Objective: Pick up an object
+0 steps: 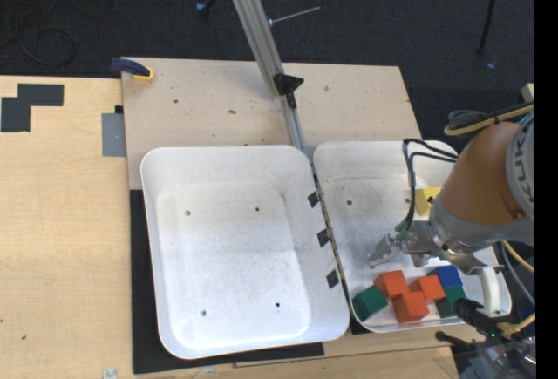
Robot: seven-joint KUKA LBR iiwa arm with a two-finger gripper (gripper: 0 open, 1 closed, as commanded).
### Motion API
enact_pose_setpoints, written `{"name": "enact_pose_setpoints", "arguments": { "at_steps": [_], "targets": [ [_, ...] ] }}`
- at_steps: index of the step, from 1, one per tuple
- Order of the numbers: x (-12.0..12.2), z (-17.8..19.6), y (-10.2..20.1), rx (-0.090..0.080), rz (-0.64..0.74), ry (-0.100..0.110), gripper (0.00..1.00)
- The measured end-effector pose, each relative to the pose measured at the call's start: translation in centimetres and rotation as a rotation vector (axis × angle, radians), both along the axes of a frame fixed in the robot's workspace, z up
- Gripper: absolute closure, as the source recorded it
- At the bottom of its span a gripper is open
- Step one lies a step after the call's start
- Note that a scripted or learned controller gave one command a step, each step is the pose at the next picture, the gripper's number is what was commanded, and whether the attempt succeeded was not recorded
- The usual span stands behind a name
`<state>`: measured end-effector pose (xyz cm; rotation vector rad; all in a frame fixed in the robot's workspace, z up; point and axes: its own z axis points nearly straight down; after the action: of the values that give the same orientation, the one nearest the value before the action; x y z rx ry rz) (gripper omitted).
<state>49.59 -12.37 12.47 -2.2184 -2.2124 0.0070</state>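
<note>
From the camera view, we see the gripper (384, 252) low inside the right bin (366, 177), just above a cluster of blocks: orange blocks (410, 294), a green block (370, 301) and a blue block (450, 276), with a yellow block (426, 198) behind the arm. We cannot tell whether the gripper is open or closed. We judge it is placed to reach the cluster. The left bin (174, 186) sits alongside on the pale wooden worktop (209, 107), with dark carpet beyond.
</note>
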Motion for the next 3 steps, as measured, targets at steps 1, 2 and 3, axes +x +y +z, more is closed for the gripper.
{"name": "enact_pose_setpoints", "arguments": {
  "at_steps": [1,2,3],
  "targets": [
    [0.1,1.2,-0.2,-0.001,-0.007,-0.004,1.0],
    [-0.3,5.8,-1.1,-0.003,-0.007,-0.011,1.0],
    [-0.2,10.1,-1.5,-0.003,0.004,-0.012,1.0]
  ]
}}
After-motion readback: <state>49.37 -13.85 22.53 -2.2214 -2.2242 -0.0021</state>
